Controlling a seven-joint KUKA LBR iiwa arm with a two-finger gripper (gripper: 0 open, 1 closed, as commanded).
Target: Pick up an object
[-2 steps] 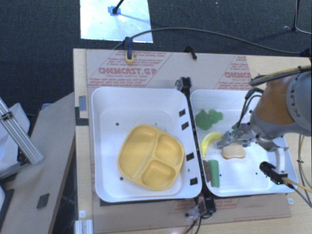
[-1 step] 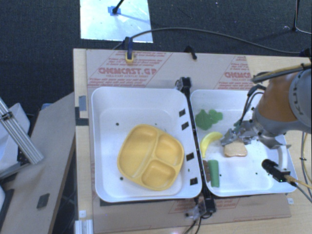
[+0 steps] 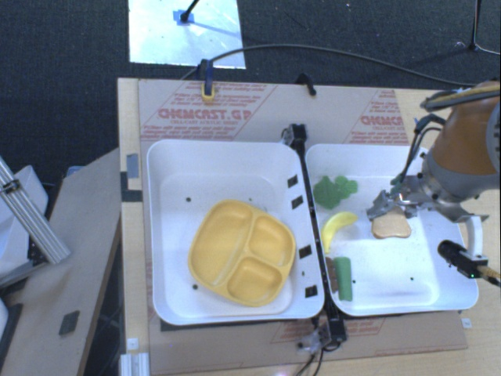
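Hovering claw [image 3: 389,206], finger state unclear, just above tan bread-like piece [image 3: 391,226]; centring squarely over it before descending, probably.

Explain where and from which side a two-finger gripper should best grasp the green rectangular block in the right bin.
Grip the green rectangular block across its narrow width near mid-length, coming from above. It lies flat and long beside the bin's left wall, so fingers probably close best over its long sides.

A single fixed camera looks down at a slant from above the bench [image 3: 258,100], far enough back to take in both white bins [image 3: 235,159] side by side, with the arm [image 3: 462,143] entering from the right.
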